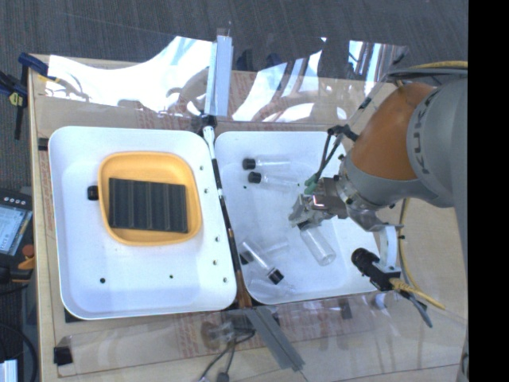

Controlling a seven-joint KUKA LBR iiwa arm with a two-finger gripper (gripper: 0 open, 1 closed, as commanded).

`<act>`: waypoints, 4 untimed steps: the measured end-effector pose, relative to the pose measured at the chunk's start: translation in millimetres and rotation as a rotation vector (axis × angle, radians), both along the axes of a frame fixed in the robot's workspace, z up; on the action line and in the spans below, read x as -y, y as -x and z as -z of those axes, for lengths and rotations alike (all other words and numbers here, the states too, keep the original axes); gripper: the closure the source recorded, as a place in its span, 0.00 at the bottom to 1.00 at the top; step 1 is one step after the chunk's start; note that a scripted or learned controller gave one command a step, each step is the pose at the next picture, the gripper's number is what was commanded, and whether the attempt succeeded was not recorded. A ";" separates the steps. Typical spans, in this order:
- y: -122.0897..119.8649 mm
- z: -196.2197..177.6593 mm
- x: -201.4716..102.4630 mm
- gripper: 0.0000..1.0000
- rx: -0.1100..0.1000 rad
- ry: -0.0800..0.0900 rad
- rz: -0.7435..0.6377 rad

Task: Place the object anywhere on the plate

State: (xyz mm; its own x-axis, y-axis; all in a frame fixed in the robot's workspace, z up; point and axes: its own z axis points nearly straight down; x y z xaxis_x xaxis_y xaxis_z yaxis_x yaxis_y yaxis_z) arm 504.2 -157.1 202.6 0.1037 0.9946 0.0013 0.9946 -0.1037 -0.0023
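Can't tell gripper (pixel 312 213) state over right bin (pixel 342 286); clear vial (pixel 318 245) may slip, 1 miss short of yellow plate (pixel 149 199).

My arm (pixel 413 150) reaches in from the right, its grey link and orange band (pixel 386 138) bent low over the right-hand bin (pixel 238 153). My wrist (pixel 354 193) angles down and to the left, carrying my gripper (pixel 306 213) near the bin's middle. It sits just above the bin floor, tilted, with cables trailing from the wrist.
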 end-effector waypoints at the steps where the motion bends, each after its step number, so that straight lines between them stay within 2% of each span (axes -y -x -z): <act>1: -41.1 -45.6 -15.7 1.00 0.001 0.001 -0.299; 2: -109.1 -6.7 -47.5 1.00 -0.001 0.000 -0.392; 3: -144.0 -7.4 -74.3 1.00 0.004 0.001 -0.642; 4: -144.0 -7.5 -74.4 0.00 0.004 0.001 -0.642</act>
State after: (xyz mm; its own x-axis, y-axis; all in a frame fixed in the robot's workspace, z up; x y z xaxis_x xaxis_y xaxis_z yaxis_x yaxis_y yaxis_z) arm 648.2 -82.7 210.1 -0.5125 0.8587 -0.0005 0.8587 0.5125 0.0014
